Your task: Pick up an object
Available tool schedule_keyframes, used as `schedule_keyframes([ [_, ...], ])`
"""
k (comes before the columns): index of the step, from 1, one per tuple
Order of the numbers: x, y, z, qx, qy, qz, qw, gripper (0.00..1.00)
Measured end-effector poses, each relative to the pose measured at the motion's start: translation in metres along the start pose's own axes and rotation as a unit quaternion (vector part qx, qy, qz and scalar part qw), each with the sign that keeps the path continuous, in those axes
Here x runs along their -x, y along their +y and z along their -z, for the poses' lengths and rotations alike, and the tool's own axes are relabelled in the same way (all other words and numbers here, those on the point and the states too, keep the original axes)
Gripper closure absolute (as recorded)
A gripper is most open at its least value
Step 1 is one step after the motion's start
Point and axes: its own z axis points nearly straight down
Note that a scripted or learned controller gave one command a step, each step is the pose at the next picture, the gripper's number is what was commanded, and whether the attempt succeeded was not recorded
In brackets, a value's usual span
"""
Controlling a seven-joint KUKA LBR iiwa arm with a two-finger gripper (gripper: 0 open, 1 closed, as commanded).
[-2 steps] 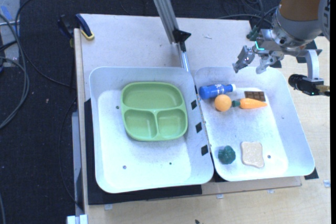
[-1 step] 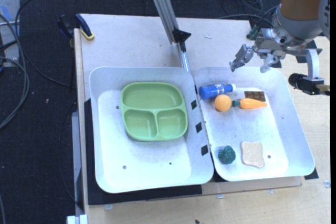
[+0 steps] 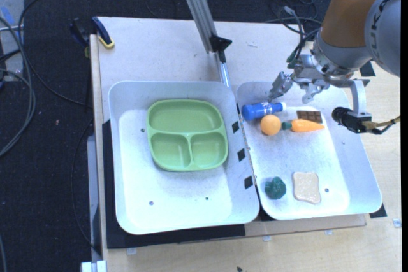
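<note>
My gripper (image 3: 295, 90) hangs open over the back of the right bin (image 3: 347, 165), its two fingers spread with nothing between them. Just below and left of it lies a blue bottle (image 3: 261, 110). An orange ball (image 3: 271, 125) sits in front of the bottle, and an orange carrot (image 3: 305, 127) lies to the ball's right. A brown block (image 3: 309, 116) rests behind the carrot. Near the bin's front are a dark green broccoli piece (image 3: 275, 188) and a slice of toast (image 3: 306, 187).
The left bin (image 3: 134, 200) holds a green divided plate (image 3: 188, 135). A slanted metal pole (image 3: 197, 0) rises behind the bins. Cables lie on the dark floor at the back, and a black fitting (image 3: 349, 118) hangs off the arm at the right.
</note>
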Motion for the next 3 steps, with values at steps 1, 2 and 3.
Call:
schedule_keyframes([
  [1,0.002,0.000,-0.044,0.001,0.000,-0.001,1.0000,0.00],
  [2,0.004,-0.004,-0.108,-0.001,0.000,-0.001,1.0000,0.00],
  [3,0.006,0.000,-0.090,0.007,-0.002,-0.001,1.0000,1.00],
])
